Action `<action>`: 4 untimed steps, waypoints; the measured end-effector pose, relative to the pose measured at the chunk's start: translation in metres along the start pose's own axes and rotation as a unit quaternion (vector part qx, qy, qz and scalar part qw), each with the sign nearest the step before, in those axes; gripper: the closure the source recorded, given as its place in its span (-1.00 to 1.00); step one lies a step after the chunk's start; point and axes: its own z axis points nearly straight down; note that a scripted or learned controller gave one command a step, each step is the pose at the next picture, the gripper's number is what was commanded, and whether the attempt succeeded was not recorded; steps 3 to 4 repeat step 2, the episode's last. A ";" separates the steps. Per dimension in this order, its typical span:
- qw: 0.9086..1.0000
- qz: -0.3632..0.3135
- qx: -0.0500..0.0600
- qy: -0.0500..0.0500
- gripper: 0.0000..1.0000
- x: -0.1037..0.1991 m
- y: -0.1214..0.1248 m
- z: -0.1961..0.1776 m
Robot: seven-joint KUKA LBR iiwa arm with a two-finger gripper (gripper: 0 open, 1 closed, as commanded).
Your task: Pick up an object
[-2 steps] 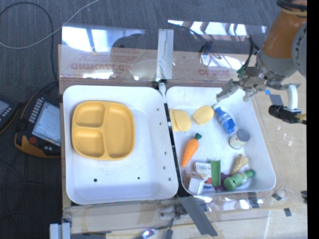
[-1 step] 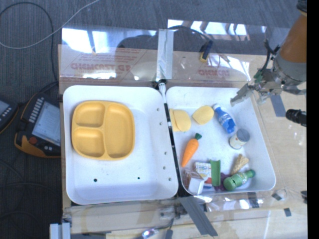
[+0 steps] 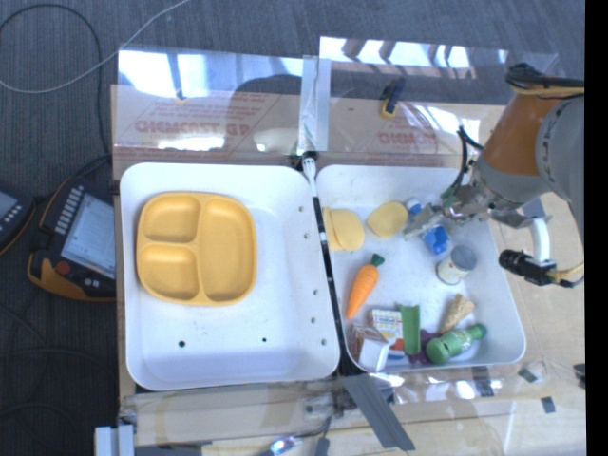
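The gripper hangs low at the right bin's twelve o'clock, its tips blurring into a blue object so its grasp cannot be told, the carrot lying toward nine o'clock.

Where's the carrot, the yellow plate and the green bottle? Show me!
carrot (image 3: 360, 291), camera view, middle of its orange body.
yellow plate (image 3: 249, 245), camera view, its right rim.
green bottle (image 3: 448, 346), camera view, middle of its body.

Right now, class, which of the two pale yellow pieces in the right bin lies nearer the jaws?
The rounder yellow piece, further from the divider; the other yellow piece sits against the divider.
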 end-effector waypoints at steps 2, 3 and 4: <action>0.998 0.070 0.001 -0.004 -1.00 0.044 -0.014 0.007; 0.998 0.070 0.001 -0.004 -1.00 0.044 -0.014 0.007; 0.998 0.070 0.001 -0.004 -1.00 0.044 -0.014 0.007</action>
